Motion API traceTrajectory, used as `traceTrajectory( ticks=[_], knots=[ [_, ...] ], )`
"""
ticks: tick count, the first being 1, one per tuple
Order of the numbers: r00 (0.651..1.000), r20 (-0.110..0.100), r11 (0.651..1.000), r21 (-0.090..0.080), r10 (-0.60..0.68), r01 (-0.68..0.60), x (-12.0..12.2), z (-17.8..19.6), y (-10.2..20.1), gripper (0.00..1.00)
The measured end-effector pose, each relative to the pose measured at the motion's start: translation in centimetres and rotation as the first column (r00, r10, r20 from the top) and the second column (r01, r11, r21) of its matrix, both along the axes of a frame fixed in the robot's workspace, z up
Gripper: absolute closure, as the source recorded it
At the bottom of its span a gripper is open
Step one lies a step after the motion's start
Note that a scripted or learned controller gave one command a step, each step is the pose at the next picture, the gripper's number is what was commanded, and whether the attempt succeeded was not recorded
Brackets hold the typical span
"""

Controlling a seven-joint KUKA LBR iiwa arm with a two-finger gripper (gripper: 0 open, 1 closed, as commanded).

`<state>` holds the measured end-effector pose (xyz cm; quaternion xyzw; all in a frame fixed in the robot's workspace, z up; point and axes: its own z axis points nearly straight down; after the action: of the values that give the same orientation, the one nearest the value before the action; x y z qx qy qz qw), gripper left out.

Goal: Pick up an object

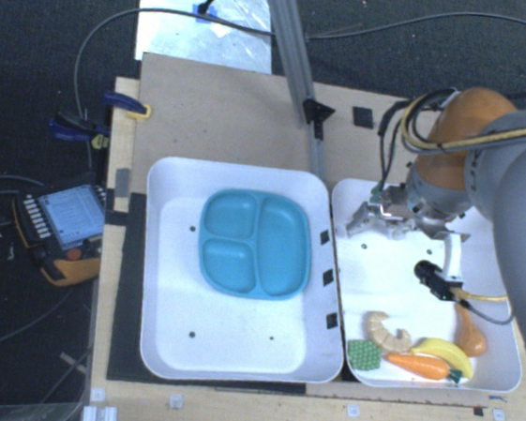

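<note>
My gripper (377, 225) hangs over the far left corner of the right bin (368, 283), fingers spread open with nothing between them. The toy foods lie well apart from it, along the bin's near edge: a tan curved pastry (387, 333), a yellow banana (443, 351), an orange carrot (418, 366), a small green piece (364, 355) and an orange-brown pear shape (469, 336) by the right wall.
The left bin (165, 326) holds a blue divided plate (254, 244). A black fitting (432, 278) with a yellow cable hangs from the arm over the right bin's middle. A grey pole (295, 53) slants across the bench behind the bins.
</note>
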<state>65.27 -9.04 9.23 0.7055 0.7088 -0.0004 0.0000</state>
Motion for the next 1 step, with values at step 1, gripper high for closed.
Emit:
traceTrajectory(
  ticks=[1],
  knots=[
    [1.000, 0.005, 1.000, 0.000, 0.000, 0.000, 0.12, 1.39, 0.00, 1.00]
  ],
)
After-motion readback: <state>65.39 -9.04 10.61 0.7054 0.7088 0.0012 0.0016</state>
